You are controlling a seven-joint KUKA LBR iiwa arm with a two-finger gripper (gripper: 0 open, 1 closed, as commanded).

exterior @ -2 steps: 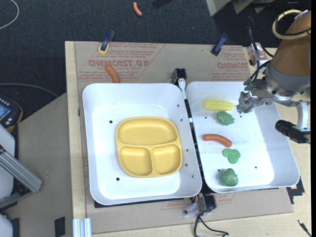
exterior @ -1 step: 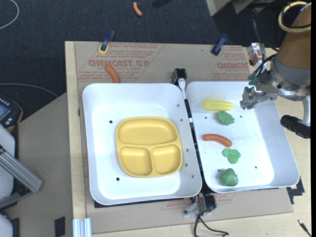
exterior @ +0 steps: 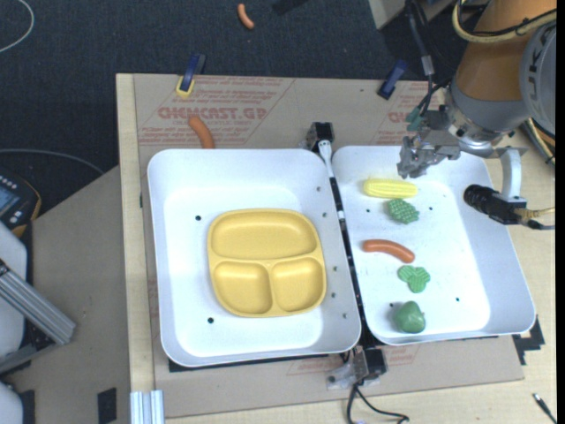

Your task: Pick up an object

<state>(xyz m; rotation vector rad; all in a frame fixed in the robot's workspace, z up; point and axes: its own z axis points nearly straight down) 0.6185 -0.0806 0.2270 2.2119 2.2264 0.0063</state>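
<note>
Nearest me, in the right bin [exterior: 494, 276], I log a green pepper-like piece [exterior: 410, 317] at the near edge. Just beyond it lies a small green leafy piece [exterior: 414, 277], then a red-orange sausage [exterior: 388, 250] lying crosswise. Further back I count a green bumpy piece [exterior: 403, 210] touching or just beside a yellow corn cob [exterior: 390, 188].

In the left bin [exterior: 177, 237] I list one yellow divided tray [exterior: 266, 261], three compartments, sitting near the bin's middle.

Over the far part of the right bin I see the end effector [exterior: 413, 165], hanging just above and beyond the corn cob's right end. I cannot tell from here how its fingers stand, and I see nothing held in them. The grey arm [exterior: 494, 78] with its orange band comes in from the right.

On the table [exterior: 265, 104] past the left bin I note a second orange sausage [exterior: 202, 132] and a blue-and-yellow clamp [exterior: 188, 76]. Farthest, on the dark floor [exterior: 132, 16], lies a small orange piece [exterior: 245, 16].
</note>
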